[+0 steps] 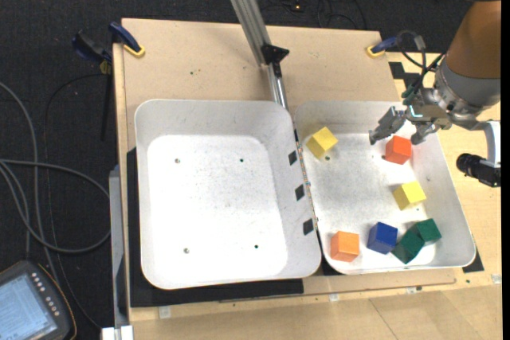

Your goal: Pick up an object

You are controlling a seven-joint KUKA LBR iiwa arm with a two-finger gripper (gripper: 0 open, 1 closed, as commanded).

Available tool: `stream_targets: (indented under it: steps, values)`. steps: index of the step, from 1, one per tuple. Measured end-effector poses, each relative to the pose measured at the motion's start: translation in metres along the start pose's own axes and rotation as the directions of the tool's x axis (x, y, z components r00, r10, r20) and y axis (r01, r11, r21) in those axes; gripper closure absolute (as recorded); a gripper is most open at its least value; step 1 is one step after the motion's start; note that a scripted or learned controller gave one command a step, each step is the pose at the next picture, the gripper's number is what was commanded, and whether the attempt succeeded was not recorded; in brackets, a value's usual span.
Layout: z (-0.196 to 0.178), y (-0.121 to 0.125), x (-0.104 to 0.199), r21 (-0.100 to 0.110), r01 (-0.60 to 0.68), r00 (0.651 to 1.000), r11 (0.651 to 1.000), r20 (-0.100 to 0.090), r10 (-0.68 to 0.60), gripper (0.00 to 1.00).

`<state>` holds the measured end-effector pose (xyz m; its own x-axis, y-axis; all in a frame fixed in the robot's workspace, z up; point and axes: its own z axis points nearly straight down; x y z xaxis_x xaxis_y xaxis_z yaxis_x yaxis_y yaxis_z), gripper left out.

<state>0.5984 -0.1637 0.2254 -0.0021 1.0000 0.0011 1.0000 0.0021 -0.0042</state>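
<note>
The gripper hangs with jaws spread, gripping nothing, over the right bin. The red cube sits just beside it at 6 o'clock, touching neither finger. Farther at 6 lies a yellow cube; another yellow cube lies at 9.

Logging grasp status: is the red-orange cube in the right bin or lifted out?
Cannot tell for sure. The red-orange cube appears over the right white bin's floor, directly beside the two-finger gripper; a grasp isn't visible.
</note>
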Motion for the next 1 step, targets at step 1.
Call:
stream_targets:
  steps: [1]
  values:
    - [-0.0019, 0.0004, -0.0001, -0.003, 0.000, 1.000, 1.000, 0.001, 0.000, 0.00]
